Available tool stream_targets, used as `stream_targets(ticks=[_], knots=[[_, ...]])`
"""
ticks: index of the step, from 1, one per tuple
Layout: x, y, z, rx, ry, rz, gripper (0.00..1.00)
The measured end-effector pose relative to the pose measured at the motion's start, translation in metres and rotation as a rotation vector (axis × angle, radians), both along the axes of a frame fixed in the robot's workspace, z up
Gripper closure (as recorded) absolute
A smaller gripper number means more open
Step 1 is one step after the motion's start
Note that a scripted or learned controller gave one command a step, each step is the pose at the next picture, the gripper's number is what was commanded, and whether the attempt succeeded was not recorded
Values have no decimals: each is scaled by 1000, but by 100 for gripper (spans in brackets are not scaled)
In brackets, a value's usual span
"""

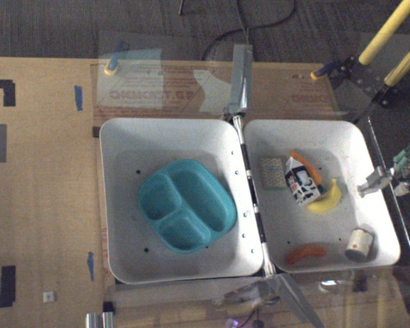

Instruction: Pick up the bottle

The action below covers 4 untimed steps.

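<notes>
Tool (377,181) poised at the right bin's (373,141) far rim, well apart from the bottle (301,185).

Whether it is released or clenched I cannot tell; nothing shows in its hold. The bottle lies on its side mid-bin, wedged between a carrot (307,167) and a banana (329,197), both touching it, so a clean grip probably needs its freer left flank, toward the pad (273,173). Open floor lies between tool and bottle; the can (359,243) sits clear near the front wall.
</notes>
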State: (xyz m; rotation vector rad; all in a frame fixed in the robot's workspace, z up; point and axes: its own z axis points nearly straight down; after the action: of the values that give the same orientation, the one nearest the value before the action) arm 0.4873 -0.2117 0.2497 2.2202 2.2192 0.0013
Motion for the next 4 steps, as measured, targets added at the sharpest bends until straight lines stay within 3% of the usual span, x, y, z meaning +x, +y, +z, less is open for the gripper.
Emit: stream_targets(ticks=[1, 2, 3, 4], knots=[[29, 6, -144, 1, 2, 209, 0], [29, 3, -134, 0, -2, 202, 100], [11, 19, -74, -1, -1, 242, 100], [32, 0, -43, -1, -1, 206, 100]])
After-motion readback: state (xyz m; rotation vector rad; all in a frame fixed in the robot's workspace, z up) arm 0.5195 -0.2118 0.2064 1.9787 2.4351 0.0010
